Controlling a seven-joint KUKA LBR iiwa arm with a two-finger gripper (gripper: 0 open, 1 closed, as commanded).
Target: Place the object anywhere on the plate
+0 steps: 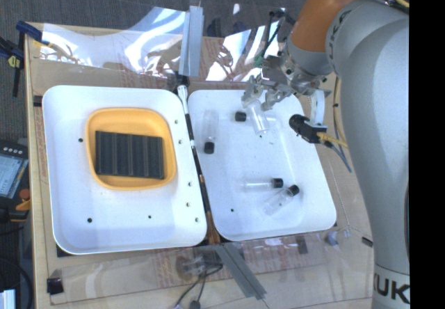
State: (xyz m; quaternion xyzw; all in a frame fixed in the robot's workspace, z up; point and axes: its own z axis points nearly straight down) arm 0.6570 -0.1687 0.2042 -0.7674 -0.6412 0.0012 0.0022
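Pincer (263, 101) hangs over the far end of the right bin (316, 214), its pale fingers pointing down and left. A clear vial (258, 120) shows just under the tips, but whether it sits between the fingers or lies on the bin floor beneath them cannot be told, nor can how far the fingers are spread.

The yellow plate (130, 123), with its dark ribbed centre, rests in the left bin (62, 227), well apart from the pincer. More clear vials with black caps lie nearer the front of the right bin, one (263, 183) beside another (280, 197). Two small black caps, one (240, 117) close to the pincer and one (208, 147) near the dividing wall, lie loose.

Judged from this, the main risk is a weak or missed grip: a clear, smooth, round vial could slip or roll from the tips. Carried across the wall between the bins, a poorly held vial might drop short of the plate. The nearby cap could also be nudged aside.
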